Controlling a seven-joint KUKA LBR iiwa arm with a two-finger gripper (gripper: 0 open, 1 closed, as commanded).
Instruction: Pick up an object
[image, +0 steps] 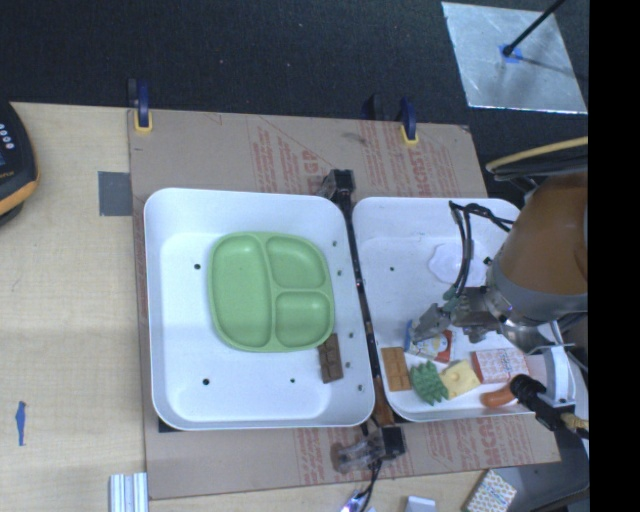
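On the left we see a shallow white bin (160, 300) holding a green divided plate (270, 291), with a small brown block (329, 358) lying just beside the plate's lower right corner.

To its right, the second white bin (400, 230) holds a cluster of small toy foods along its near edge: a tan wafer-like bar (396, 368), a green bumpy piece (428, 383), a yellow wedge (461, 379), a pink-and-white packet (497, 364) and an orange sausage shape (498, 399). We judge these light, stiff and somewhat slick, best pinched across their narrow sides.

The hand (437, 325) is low in this bin, right over a red-and-white packet (431, 345), which looks thin and likely to slide. We cannot tell how far the hand is open, or whether it has hold of anything.

The grey and orange arm (545, 250) enters from the right.
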